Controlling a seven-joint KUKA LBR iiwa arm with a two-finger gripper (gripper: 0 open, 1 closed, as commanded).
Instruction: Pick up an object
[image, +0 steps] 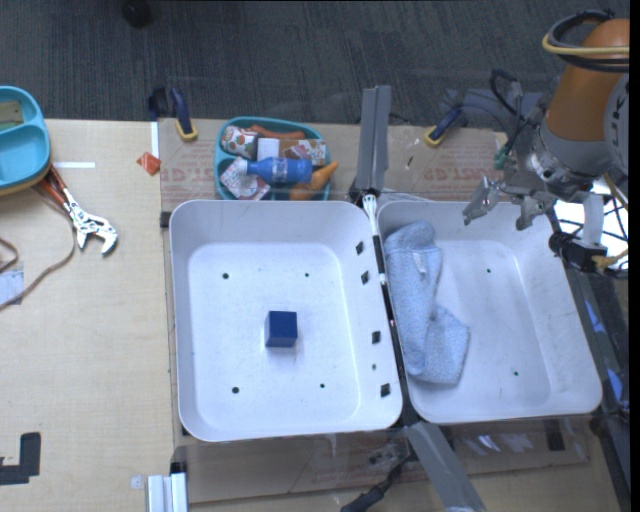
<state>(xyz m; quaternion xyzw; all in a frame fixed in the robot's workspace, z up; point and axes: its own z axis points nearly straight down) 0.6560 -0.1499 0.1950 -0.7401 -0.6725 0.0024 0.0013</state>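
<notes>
Dark grey carpet runs along the top of the view, and below it lies a light wooden bench (80, 380). Far to the left of the gripper, at the bench's left edge, sits a blue tray (18, 140), with a wrench (88, 228) just beside it. Nearer, but still well left of the gripper, a small blue basket (272, 160) full of mixed items stands behind the left bin (200, 300). That shallow white bin holds a blue cube (282, 328), which rests alone near the bin's middle, well to the left of the gripper and lower in the view. A grey divider (376, 140) runs between the two bins. The right bin (530, 330) lies mostly below the gripper; a pale blue-grey cloth (425, 300) is crumpled along its left wall, below and to the left of the gripper and well apart from it. The gripper (510, 205) hovers over the far edge of the right bin, with its two thin fingers (478, 205) spread apart and nothing between them. Above it rises the grey arm with its orange band (590, 95), reaching in from the right.
</notes>
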